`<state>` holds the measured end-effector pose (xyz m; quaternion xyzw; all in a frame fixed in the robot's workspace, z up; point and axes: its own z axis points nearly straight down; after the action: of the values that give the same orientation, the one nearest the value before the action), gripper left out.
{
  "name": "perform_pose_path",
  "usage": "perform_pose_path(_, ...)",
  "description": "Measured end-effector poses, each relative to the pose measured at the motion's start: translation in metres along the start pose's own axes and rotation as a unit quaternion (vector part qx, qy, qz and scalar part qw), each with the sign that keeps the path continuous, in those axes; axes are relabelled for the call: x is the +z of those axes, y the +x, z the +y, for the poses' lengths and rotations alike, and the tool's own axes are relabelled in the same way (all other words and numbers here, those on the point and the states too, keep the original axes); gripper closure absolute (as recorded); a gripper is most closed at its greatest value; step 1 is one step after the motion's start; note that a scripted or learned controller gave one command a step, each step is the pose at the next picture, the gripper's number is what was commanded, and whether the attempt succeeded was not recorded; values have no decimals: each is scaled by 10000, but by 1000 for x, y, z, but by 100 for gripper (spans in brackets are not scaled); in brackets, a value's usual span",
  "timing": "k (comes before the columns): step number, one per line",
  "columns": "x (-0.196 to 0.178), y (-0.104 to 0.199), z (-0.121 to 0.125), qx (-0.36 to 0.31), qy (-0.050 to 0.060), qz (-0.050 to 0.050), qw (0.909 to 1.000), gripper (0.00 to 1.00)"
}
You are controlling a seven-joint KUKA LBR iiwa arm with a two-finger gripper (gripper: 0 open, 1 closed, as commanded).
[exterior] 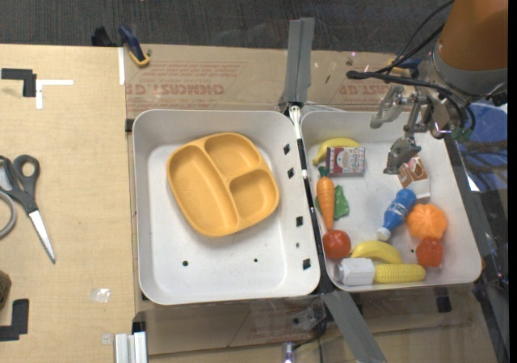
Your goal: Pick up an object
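Lying aslant, blue bottle (397, 213) points its cap lower-left.

Scissors (28, 200) with grey handles lie on the wooden bench (65, 272) at the far left. A blue-and-yellow item, perhaps a clamp (133, 46), sits near the cardboard sheet (202, 78).

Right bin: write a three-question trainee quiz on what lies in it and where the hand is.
1. True or false: the orange touches the carrot.
2. What lies along the right bin's front edge, beside the white block?
3. The hand is above which: A) yellow plate B) small carton C) scissors?

Key: 1 false. 2 corn cob. 3 B.
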<state>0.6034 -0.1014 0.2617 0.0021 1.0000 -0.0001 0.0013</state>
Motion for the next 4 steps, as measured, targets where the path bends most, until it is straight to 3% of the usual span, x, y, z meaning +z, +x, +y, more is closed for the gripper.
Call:
perform_pose_path(1,131,-29,-96,-439,3,-6,9990,0)
perform_pose_path(2,168,1,-120,-458,8,-18,9989,0)
perform_pose_path(3,168,47,-120,-162,2,-14,9999,0)
perform_pose_path(4,165,100,-116,-244,34,-85,9997,0)
